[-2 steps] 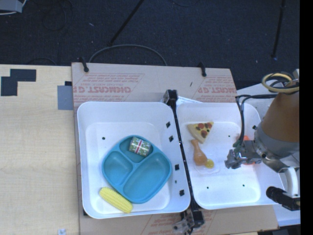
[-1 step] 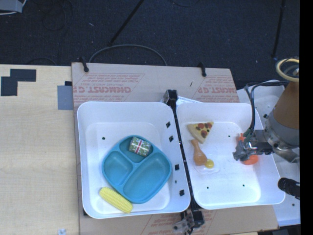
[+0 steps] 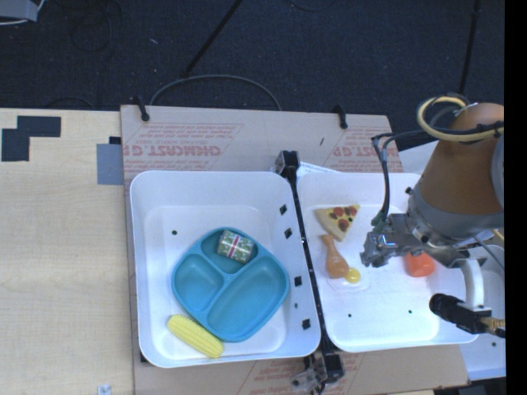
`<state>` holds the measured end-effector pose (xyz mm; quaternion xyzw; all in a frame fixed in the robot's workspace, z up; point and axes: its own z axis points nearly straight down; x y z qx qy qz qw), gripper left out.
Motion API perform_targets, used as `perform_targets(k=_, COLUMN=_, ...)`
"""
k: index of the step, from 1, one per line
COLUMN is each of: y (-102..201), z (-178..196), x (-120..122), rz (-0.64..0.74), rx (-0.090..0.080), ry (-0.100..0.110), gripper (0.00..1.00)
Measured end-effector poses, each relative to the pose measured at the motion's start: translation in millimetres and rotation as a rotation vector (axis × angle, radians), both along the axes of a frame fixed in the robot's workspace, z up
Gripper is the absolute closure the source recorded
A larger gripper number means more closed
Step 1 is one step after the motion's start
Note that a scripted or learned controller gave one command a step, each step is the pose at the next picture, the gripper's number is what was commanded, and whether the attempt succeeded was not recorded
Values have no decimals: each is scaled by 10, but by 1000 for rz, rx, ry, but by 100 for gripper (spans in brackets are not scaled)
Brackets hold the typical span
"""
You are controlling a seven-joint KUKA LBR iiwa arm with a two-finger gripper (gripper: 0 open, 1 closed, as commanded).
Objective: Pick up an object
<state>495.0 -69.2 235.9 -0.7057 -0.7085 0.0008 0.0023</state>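
- Hovering low over the right bin [image 3: 395, 336], the end effector [image 3: 375, 249] sits at the end of the grey arm; whether it is open or closed cannot be told, and nothing is visibly held.
- Just to its left lies a tan drumstick [image 3: 334, 257] with a small yellow piece [image 3: 352, 276] at its lower end; a pizza slice [image 3: 339, 217] lies up and to the left.
- Just to its right sits an orange-red object [image 3: 420, 264].
- The drumstick, the likely target, looks like light, stiff, smooth toy plastic that may slip; gripping across its thick end seems safest.
- Far to the left, the other bin [image 3: 148, 220] holds a blue plate [image 3: 235, 303], a small can [image 3: 235, 246] and a corn cob [image 3: 195, 336].
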Motion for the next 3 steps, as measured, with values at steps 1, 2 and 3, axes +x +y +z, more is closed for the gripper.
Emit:
perform_targets(k=1, y=520, z=-117, x=247, rz=1, rx=0, ry=-1, gripper=100)
perform_targets(k=2, y=960, z=-23, x=443, rz=0, rx=-1, ry=-3, gripper=100)
perform_targets(k=3, y=1460, z=-102, x=556, rz=1, rx=-1, ry=-1, gripper=100)
